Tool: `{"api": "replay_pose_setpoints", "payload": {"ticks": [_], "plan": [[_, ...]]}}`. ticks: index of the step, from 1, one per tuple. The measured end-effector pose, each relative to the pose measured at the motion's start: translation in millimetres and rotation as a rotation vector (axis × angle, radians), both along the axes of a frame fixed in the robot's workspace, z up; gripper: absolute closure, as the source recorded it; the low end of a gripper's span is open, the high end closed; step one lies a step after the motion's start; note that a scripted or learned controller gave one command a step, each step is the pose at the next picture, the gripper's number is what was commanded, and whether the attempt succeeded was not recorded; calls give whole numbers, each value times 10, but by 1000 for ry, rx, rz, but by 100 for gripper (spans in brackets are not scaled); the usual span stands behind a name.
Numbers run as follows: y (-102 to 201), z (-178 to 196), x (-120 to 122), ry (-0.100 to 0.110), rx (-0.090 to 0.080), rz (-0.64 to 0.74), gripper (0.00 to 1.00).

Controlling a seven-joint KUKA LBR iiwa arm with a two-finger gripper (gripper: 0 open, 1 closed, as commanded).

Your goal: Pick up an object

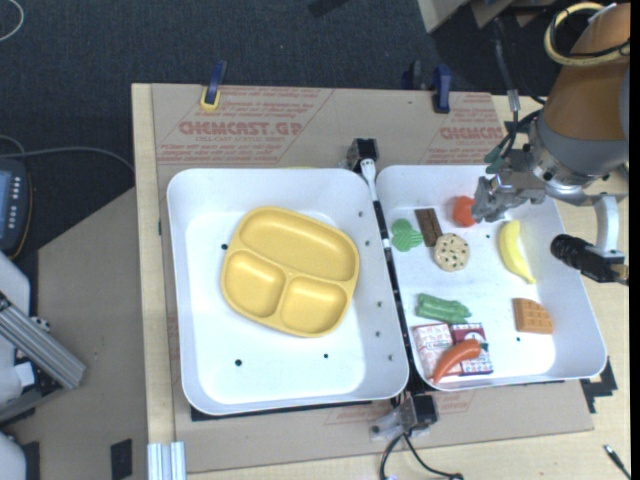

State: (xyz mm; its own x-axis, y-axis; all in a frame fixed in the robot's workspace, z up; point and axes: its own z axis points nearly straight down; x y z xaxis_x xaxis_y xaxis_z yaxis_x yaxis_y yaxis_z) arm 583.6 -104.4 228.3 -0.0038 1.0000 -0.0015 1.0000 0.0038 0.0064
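Across the bench (300, 128), taped and clamped brown board, flat and matte, probably to keep both bins from sliding. On top, side by side and touching: left bin (190, 268) and right bin (578, 298), shallow glossy white plastic with rounded corners.

Inside the left one, lying flat, a yellow divided plate (290, 271), smooth, three wells.

Reaching in from the right, grey arm (590, 108) with gripper (490, 202) lowered over the right bin's far end, just beside a small round red tomato (462, 210), likely the intended pick. Open or closed: cannot tell. Nothing seen held.

Scattered loose for easy single grabs:
- printed packet (447, 340)
- curved banana (514, 251)
- red chili (458, 358) lying on the packet
- green pod (442, 308)
- gridded waffle (532, 316)
- brown bar (428, 226)
- speckled cookie (451, 253)
- green leafy piece (404, 235)
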Motion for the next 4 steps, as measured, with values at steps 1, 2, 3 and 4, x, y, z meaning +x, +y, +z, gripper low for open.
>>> {"api": "replay_pose_setpoints", "payload": {"ticks": [1,2,3,4], "plan": [[139,-11,496,0,0,0,100],[164,-89,281,10,2,-5,100],[156,-125,331,6,0,-3,100],[48,-20,393,2,0,-4,100]]}}
